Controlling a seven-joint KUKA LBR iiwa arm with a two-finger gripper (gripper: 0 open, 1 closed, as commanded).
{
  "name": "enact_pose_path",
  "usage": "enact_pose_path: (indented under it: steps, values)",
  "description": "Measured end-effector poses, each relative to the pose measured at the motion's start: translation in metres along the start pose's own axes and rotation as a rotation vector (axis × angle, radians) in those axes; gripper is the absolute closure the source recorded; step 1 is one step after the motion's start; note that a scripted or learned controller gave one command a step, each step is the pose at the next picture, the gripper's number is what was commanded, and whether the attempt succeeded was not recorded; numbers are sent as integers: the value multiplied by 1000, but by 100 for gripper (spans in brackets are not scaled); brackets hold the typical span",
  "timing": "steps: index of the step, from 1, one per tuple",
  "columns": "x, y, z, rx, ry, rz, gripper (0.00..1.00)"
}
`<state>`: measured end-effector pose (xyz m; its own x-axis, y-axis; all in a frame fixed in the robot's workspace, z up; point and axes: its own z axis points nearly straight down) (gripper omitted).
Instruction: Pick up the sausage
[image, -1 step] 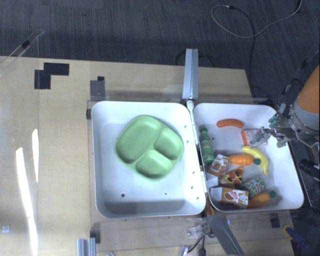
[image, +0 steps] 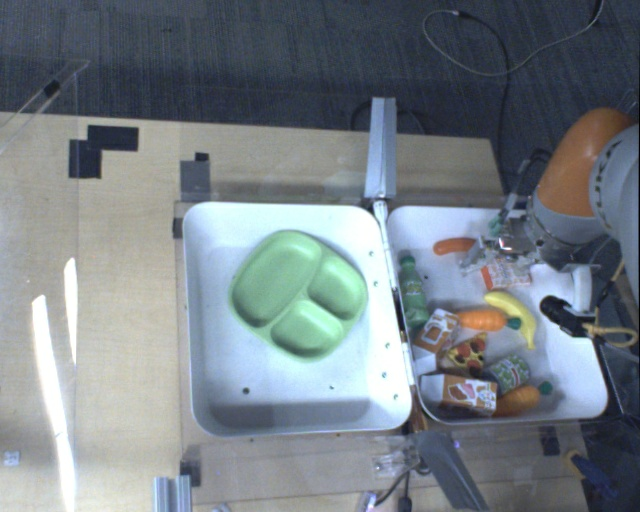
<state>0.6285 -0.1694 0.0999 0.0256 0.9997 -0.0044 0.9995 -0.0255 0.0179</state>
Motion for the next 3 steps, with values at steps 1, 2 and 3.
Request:
enact_pose_path:
  steps: [1,2,3]
  values:
    - [4,40,6,30,-1,12,0]
    - [9,38,6,27,-11,14,0]
    - [15,40,-4,31,0,7,100]
